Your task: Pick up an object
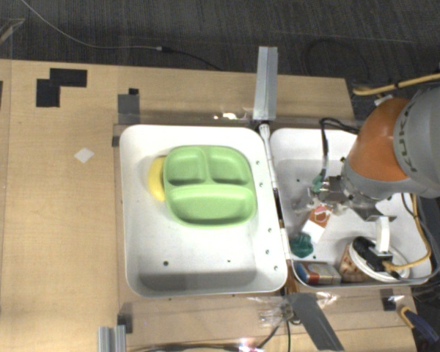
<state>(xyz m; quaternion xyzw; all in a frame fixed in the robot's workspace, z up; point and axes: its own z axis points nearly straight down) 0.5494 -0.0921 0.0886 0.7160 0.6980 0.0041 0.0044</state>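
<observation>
My claw [324, 196] sat low in right bin [293, 149], near its centre; finger state unclear, can't tell. Targets cluttered at 6 o'clock: teal piece [302, 245], red-white item [320, 216] just under claw. Green tray [208, 183] in left bin [139, 211], over yellow thing [155, 179] at its 9 o'clock.

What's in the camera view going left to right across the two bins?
Yellow object tucked under the plate's left edge → green divided plastic plate → small teal object → gripper → orange band on the grey arm.
</observation>
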